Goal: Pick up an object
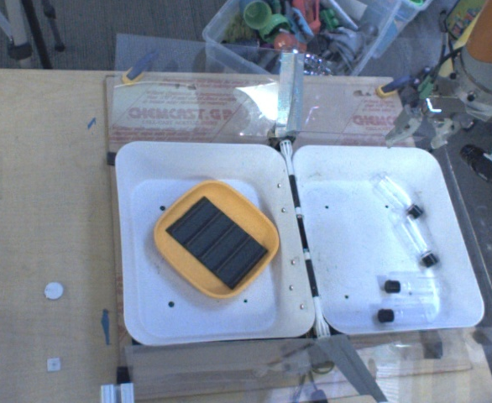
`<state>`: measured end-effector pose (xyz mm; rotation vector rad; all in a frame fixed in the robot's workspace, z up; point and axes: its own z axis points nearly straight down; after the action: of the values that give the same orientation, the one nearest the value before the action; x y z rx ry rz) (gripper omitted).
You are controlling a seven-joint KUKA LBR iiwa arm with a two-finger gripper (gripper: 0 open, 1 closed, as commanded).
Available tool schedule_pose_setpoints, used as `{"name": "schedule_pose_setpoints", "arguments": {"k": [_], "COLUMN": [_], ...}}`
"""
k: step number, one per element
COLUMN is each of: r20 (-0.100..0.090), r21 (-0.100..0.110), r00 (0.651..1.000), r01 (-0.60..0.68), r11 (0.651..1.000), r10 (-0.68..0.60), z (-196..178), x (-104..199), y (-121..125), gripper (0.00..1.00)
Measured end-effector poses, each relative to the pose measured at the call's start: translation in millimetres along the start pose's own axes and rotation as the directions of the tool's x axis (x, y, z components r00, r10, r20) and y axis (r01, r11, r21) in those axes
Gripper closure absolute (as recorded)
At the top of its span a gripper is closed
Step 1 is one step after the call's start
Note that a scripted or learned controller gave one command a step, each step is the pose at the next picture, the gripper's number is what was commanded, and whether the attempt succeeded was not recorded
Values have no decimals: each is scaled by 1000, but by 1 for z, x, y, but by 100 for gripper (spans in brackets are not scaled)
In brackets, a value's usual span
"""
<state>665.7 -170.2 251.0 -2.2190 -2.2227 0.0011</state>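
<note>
Arm (485,36) is parked way up at the top right corner, outside both bins, with its orange band showing near the frame edge and the grey wrist hardware below it. Gripper (414,120) hangs off that toward the left, sitting over the back rim of the right bin (456,305), near the clear sheet (229,107) that lies behind the bins. It's got nothing in it as far as I can see, but honestly I can't tell how far apart its tips are, too small and cluttered with cables up there.

Left bin (137,309) has a yellow tray (172,263) lying flat in the middle, turned at an angle, with a dark ribbed pad (217,242) on top of it.

Right bin holds a few clear tubes with black caps: one tube (395,196) near the back, another (414,238) just below it, both slanted, and two more (418,296) lying side by side toward the front right corner. All of them sit well apart from the gripper.

Behind the bench a clear tub (313,15) of colourful toys sits on the floor. A small white disc (54,290) lies on the wooden bench top (36,183), well left of the bins.
</note>
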Motion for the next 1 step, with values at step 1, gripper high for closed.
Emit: {"name": "schedule_pose_setpoints", "arguments": {"k": [1], "r20": [4], "r21": [-13], "r00": [1000], "r01": [18], "r11": [1000], "r10": [-18], "z": [131], "x": [-7], "y": [-31], "gripper": [0]}}
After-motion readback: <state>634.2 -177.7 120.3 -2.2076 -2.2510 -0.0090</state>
